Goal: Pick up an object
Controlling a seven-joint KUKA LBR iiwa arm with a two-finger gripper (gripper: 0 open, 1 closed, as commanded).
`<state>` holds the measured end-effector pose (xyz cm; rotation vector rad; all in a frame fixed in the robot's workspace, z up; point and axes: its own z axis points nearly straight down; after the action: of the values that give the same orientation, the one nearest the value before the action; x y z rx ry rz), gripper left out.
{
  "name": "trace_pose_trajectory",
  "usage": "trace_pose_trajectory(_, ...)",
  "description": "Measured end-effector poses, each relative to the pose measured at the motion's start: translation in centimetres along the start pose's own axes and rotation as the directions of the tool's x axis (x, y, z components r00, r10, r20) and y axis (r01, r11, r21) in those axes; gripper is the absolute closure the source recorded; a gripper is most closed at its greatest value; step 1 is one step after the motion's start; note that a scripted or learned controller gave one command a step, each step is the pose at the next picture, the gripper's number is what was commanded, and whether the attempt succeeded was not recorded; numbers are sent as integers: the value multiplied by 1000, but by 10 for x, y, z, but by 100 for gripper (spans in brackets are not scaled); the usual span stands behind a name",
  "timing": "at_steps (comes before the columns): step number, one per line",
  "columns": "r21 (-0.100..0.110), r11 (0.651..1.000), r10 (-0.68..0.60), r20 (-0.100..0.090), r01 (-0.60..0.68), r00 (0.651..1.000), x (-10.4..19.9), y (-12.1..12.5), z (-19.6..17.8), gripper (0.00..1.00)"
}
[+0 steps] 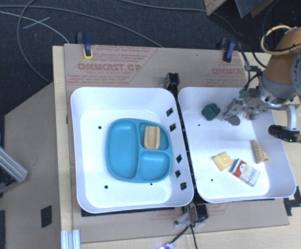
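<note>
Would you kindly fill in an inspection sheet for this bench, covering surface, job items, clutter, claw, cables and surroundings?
Surface: two shallow white bins, left bin and right bin, on a brown printed board.
Job's things: in the right bin, a dark green lump, a yellow block, a red-white-blue packet, a tan ridged cone.
Clutter: blue three-compartment plastic plate in the left bin, with a tan block in its upper right compartment.
Claw: low over the right bin beside the green lump.
Cables: grey cables on the dark floor.
Surroundings: blue clamps on the board's far edge.
</note>
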<state>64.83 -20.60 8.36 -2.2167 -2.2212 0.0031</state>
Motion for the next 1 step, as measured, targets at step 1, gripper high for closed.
trace_pose_trajectory(1,2,1000,0,1,0,1000,-1,0,-12,100)
